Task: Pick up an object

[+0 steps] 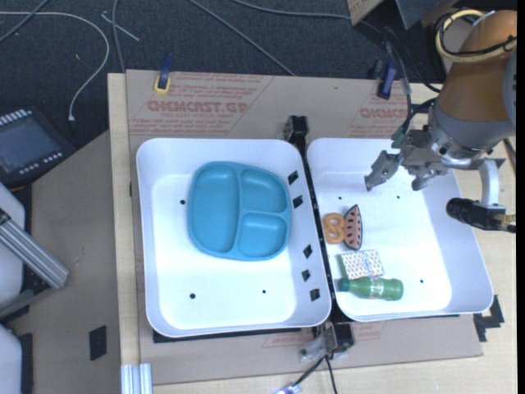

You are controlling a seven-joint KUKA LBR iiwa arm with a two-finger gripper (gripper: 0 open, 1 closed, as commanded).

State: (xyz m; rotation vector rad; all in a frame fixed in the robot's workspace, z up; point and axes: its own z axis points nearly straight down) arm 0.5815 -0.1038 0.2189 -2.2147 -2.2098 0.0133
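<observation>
From above, the tool point(402, 173) hangs over the right bin point(459, 245), fingers spread and holding nothing. Near that bin's left wall lie a pretzel point(333, 227), a melon slice point(353, 226), a patterned packet point(362, 263) and a green bottle point(371, 287). The bottle looks light, rigid and smooth, likely to roll; gripping across its body seems best.

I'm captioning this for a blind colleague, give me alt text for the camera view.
An open gripper hovers over the right bin, above a pretzel, watermelon slice, packet and green bottle. The left bin holds a blue plate.
</observation>
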